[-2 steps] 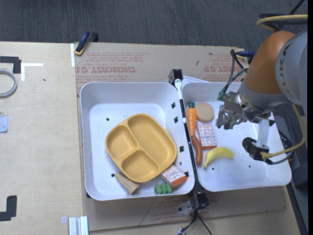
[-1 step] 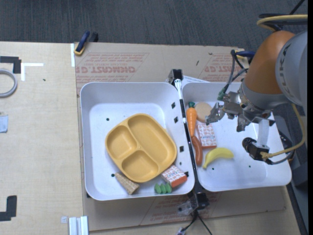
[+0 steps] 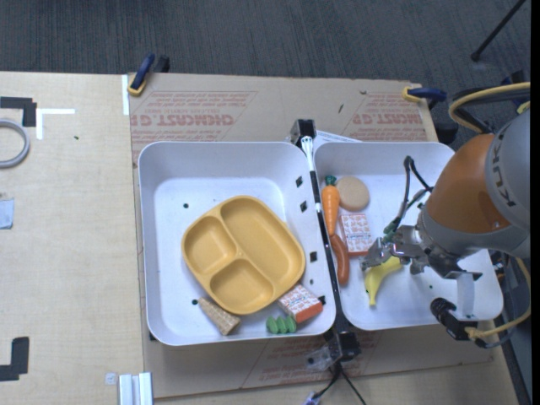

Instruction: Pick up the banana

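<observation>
From my console I see the grey arm with its orange band (image 3: 468, 188) reaching in from the right over the right-hand shallow white bin (image 3: 439, 310). Its hand (image 3: 390, 251) sits low in that bin, right at the upper end of the small yellow banana (image 3: 376, 278). The metal fingertips appear to touch or pinch the banana's top, but I cannot tell from this slanted view whether they are apart, together, or clamped on it.

The banana lies in the right bin, near its middle, pointing down toward the front wall, just right of a reddish-brown sausage (image 3: 341, 258). Above the sausage, along the divider, I see an orange carrot with a green top (image 3: 330, 202), a round tan biscuit-like disc (image 3: 353, 193), and a small white-and-red printed packet (image 3: 355, 231).

In the left white bin (image 3: 164, 226) rests a yellow three-compartment plastic plate (image 3: 243, 254). Below it, by the front wall, lie a brown bread-like wedge (image 3: 219, 315), a green pea pod (image 3: 281, 324) and an orange-and-white carton (image 3: 301, 304).

Both bins stand on a brown cardboard sheet (image 3: 211, 112) on the table (image 3: 67, 268).
</observation>
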Motion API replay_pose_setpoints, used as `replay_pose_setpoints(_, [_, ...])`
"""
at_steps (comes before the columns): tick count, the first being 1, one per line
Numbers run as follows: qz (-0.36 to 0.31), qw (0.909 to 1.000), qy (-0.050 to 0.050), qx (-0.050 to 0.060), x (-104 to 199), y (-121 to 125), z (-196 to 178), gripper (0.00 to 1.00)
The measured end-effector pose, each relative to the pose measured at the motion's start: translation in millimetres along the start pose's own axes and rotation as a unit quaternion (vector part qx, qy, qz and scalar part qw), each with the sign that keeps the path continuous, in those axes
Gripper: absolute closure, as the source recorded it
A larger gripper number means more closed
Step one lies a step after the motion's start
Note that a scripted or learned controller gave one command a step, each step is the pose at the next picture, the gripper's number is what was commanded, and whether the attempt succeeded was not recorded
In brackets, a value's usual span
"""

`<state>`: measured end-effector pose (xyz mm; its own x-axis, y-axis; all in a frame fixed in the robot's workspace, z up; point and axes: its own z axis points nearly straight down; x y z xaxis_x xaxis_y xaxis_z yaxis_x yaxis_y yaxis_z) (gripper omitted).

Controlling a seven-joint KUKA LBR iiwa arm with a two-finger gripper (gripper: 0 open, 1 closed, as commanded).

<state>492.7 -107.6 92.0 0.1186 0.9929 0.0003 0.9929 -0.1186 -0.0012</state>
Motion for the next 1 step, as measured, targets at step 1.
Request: replay_pose_setpoints(1, [0.001,1.0000,0.000,-0.001,-0.3,0.9,-9.6,1.00])
